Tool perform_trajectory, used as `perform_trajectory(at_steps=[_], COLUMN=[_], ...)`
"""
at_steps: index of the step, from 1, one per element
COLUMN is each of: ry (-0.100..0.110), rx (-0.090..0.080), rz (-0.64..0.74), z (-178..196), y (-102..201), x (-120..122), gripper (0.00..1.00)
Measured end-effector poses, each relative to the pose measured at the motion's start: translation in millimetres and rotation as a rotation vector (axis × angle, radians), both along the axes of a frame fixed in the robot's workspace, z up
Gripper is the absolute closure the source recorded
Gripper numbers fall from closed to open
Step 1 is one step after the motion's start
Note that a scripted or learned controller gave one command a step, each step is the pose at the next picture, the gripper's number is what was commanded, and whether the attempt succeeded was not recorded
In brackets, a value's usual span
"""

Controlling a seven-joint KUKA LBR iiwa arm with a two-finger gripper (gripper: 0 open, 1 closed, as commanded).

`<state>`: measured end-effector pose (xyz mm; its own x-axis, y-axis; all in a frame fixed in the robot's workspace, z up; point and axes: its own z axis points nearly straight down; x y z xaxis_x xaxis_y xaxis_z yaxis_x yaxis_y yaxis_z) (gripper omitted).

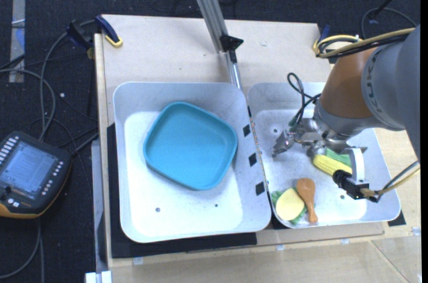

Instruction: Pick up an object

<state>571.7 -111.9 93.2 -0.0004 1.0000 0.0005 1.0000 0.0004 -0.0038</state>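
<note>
In the right bin point(267, 108) lie a yellow corn cob with green husk point(332, 162), a wooden spoon point(308, 195) and a yellow-green fruit slice point(289, 205) near the front edge. My gripper point(282, 143) hangs over the bin's left middle, just left of the corn, above bare bin floor. Its dark fingers point left and down with nothing visible between them. A blue square plate point(190, 144) rests in the left bin point(134, 101).
A metal pole point(212, 4) slants across the back of the bench. The arm's grey and orange wrist point(354, 84) covers the right bin's back right. A teach pendant point(27, 171) lies off the bench to the left, with cables around.
</note>
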Motion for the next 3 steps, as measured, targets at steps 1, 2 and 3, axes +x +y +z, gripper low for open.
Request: perform_trajectory(at_steps=[1, 2, 3], ry=[-0.004, -0.009, -0.007], rx=[0.0, -0.001, -0.001], rz=[-0.001, 0.0, 0.0], z=[12.3, 74.8, 118.2], y=[-0.3, -0.1, 4.5], x=[1.0, -0.2, -3.1], gripper=[1.0, 1.0, 1.0])
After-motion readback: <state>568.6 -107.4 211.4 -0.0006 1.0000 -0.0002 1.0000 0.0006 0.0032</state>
